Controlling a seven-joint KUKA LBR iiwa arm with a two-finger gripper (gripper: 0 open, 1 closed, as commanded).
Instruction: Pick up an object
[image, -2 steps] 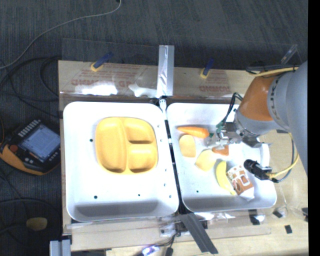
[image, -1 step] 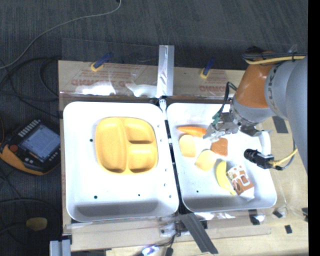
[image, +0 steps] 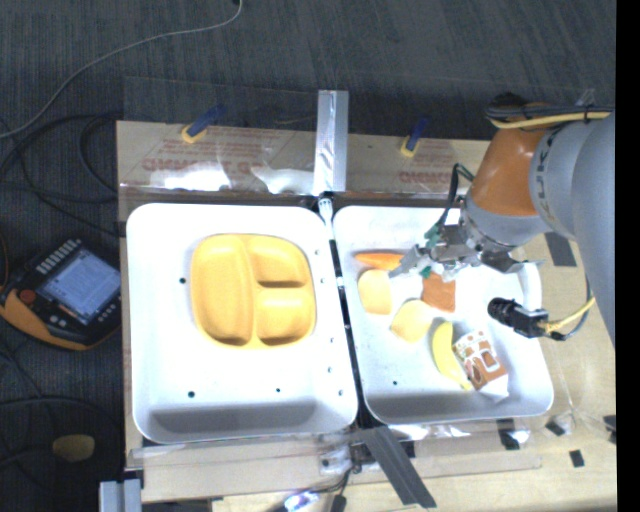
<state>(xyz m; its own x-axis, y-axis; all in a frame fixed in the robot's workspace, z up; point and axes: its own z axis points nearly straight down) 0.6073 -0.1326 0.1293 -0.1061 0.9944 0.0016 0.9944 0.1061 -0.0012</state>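
My gripper (image: 432, 264) hangs over the upper middle of the right bin (image: 520, 400). Directly under it, toward the front, lies an orange-brown block (image: 438, 294); whether they touch is unclear. An orange carrot (image: 377, 260) rests just left of the gripper. Two pale yellow pieces (image: 375, 292) (image: 410, 320) sit in the bin's left half. A yellow banana-like piece (image: 445, 352) and a small orange-and-white box (image: 480, 362) lie near the front right.
The left bin (image: 160, 400) holds a yellow divided tray (image: 253, 288). A metal divider (image: 340, 300) runs between the bins. The arm's orange band (image: 505, 175) and a black cable part (image: 515, 315) reach over the right bin's right side.
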